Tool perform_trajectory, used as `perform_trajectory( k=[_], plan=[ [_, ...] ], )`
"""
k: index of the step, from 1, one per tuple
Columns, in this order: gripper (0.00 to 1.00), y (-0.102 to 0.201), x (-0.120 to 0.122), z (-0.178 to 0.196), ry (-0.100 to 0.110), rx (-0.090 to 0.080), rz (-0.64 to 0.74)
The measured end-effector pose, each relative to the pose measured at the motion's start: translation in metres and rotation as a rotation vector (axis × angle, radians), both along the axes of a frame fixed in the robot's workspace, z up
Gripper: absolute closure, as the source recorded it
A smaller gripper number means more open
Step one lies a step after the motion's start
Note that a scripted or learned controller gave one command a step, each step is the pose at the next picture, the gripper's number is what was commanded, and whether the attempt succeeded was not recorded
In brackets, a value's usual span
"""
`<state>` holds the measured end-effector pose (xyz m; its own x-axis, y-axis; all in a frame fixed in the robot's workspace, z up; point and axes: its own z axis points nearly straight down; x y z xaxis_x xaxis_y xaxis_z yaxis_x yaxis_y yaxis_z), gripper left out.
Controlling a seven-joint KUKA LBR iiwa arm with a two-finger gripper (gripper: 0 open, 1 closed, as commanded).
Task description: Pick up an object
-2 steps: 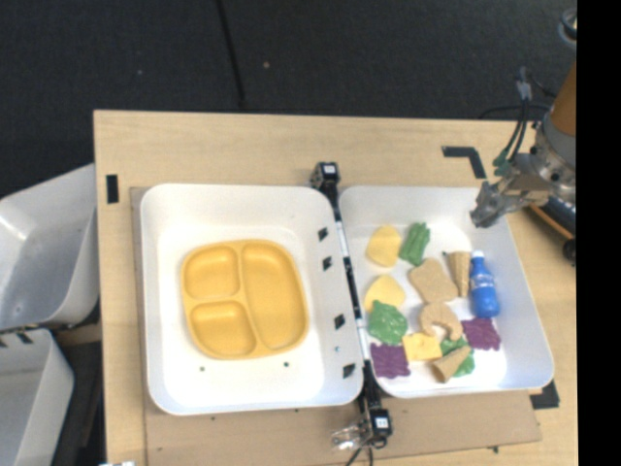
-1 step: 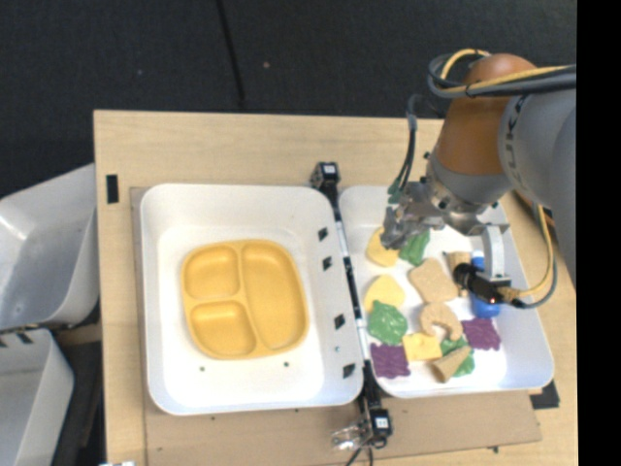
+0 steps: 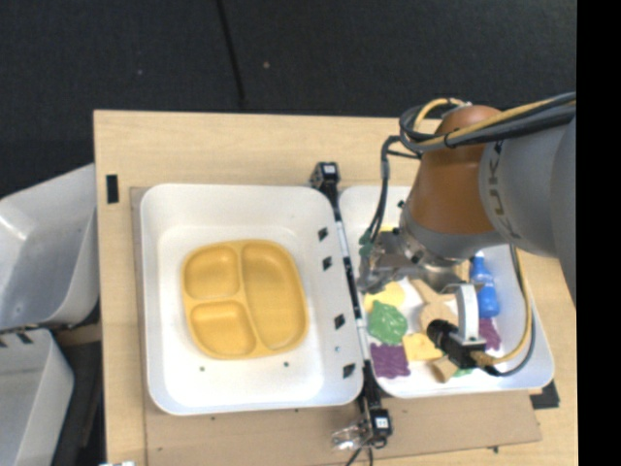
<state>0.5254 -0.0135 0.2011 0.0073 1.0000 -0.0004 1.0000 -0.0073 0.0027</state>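
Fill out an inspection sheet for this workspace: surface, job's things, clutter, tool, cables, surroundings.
Surface: light wooden bench bearing two shallow white bins side by side, left bin and right bin.
Job's things: small items piled in the right bin, among them a green piece, a purple piece, a yellow piece and a blue piece.
Clutter: yellow divided tray lying flat in the left bin.
Tool: tool low over the right bin's left side, near the green piece; nothing seen held.
Cables: dark cables looping over the arm's orange band.
Surroundings: dark floor behind; white containers left of the bench.
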Motion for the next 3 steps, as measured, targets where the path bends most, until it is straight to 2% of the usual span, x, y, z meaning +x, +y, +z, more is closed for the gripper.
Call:
perform_trajectory(
  k=[1, 2, 3],
  plan=[
    [1.00, 0.060, -0.024, 0.040, 0.002, 0.001, 0.009],
    [1.00, 0.144, -0.013, 0.073, -0.001, 0.003, 0.017],
    [1.00, 0.158, -0.035, 0.203, -0.012, 0.006, 0.014]
  ],
)
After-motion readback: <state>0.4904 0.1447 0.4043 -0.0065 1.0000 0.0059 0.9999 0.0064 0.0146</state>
